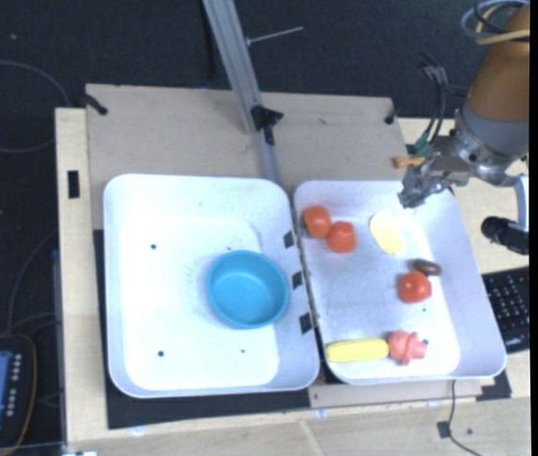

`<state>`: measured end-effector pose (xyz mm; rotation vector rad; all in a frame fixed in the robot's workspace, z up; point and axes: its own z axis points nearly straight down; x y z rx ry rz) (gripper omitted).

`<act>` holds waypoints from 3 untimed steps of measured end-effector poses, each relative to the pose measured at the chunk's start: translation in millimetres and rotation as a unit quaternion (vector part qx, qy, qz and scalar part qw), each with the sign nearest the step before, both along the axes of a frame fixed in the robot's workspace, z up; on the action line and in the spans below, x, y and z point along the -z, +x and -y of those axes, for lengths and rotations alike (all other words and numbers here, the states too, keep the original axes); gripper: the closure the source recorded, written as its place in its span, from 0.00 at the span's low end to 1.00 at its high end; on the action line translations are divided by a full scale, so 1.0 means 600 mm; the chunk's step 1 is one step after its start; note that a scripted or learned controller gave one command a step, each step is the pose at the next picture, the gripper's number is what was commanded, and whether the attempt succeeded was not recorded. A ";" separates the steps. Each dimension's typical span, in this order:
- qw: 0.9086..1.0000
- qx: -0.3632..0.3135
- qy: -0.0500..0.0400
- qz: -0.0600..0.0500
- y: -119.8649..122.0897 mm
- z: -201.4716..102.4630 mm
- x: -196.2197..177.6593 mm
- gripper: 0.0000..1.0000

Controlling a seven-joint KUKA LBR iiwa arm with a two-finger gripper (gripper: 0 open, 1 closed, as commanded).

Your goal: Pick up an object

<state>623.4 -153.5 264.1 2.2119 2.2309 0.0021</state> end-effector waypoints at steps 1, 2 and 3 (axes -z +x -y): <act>1.000 0.001 0.000 -0.001 0.010 -0.077 0.016 1.00; 1.000 0.001 0.000 -0.002 0.003 -0.157 0.032 1.00; 1.000 0.000 0.001 -0.002 -0.012 -0.240 0.035 1.00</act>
